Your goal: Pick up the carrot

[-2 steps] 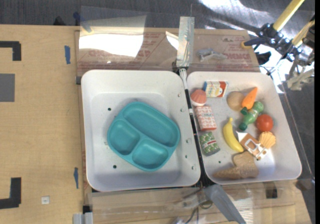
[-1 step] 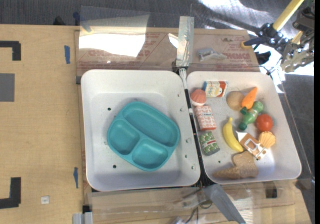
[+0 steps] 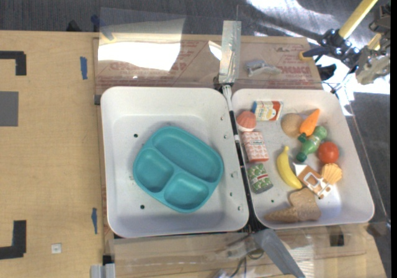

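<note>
The carrot (image 3: 309, 121) is small and orange. It lies at a slant in the upper right part of the right bin (image 3: 356, 205). Its thick end points up and right, toward the bin's far wall. A beige round item (image 3: 290, 123) touches its left side. A green vegetable (image 3: 311, 141) lies just below its lower end. Nothing covers the carrot from above.
Around it in the right bin are a red tomato (image 3: 328, 152), a banana (image 3: 287, 169), a small carton (image 3: 267, 110), two snack packets (image 3: 255, 146), bread slices (image 3: 302, 206) and a waffle-like piece (image 3: 314, 182). The left bin (image 3: 118, 115) holds a teal divided plate (image 3: 178, 168).
</note>
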`<state>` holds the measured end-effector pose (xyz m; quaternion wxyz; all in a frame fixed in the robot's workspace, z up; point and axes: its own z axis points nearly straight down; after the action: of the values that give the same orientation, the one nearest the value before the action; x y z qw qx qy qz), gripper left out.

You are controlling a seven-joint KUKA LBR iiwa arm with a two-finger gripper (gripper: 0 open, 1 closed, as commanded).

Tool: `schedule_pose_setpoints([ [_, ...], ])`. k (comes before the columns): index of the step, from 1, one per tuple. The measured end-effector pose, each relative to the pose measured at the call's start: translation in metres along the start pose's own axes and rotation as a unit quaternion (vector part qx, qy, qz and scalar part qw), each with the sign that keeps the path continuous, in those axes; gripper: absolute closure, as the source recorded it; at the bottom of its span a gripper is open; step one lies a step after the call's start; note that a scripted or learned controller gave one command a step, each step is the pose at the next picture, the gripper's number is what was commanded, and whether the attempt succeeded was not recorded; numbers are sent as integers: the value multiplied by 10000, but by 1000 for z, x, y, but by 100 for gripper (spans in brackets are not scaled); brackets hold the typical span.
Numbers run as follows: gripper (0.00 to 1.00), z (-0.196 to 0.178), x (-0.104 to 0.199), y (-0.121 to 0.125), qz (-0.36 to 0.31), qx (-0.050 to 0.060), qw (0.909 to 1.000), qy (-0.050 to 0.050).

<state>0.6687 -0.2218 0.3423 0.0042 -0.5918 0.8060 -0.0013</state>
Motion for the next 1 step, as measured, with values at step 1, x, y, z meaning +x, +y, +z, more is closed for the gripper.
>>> schedule_pose_setpoints([
  [1, 100, -9, 0, 0, -1348, -9, 9909, -4],
])
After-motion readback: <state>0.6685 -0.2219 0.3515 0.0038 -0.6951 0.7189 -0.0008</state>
